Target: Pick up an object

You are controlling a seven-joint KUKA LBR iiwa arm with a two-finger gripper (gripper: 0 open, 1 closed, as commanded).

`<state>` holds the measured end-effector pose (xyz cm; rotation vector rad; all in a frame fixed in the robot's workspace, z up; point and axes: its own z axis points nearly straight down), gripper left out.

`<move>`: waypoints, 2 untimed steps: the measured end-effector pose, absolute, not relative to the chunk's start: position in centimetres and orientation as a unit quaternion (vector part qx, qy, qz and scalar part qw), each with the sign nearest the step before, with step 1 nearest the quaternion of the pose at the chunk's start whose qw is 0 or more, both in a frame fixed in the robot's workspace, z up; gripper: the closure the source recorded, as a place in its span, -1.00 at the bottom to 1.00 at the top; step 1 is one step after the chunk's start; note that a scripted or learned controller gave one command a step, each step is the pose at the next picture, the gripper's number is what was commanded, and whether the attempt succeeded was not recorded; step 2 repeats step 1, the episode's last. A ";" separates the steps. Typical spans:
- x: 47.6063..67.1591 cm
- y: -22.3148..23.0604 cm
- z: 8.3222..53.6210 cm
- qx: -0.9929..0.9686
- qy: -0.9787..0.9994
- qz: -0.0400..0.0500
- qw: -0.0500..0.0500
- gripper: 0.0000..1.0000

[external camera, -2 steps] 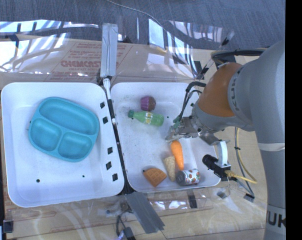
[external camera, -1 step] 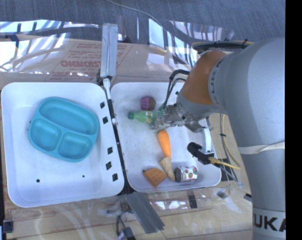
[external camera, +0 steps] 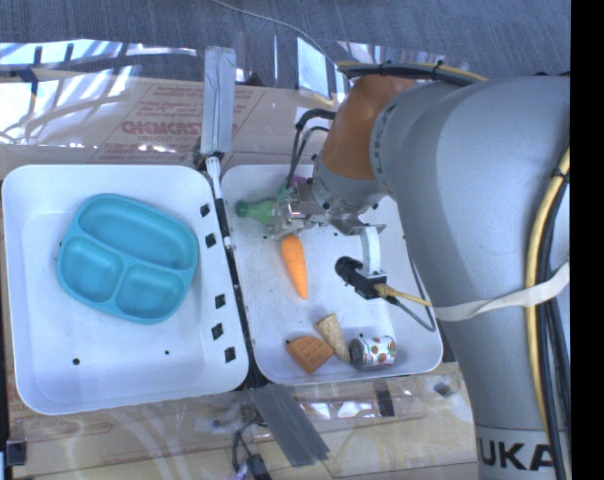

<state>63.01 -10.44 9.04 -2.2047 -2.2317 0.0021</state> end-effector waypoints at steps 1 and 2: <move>65.9 -3.9 19.5 -0.703 -0.711 -0.002 -0.001 1.00; 65.9 -3.9 19.5 -0.703 -0.711 -0.002 -0.001 1.00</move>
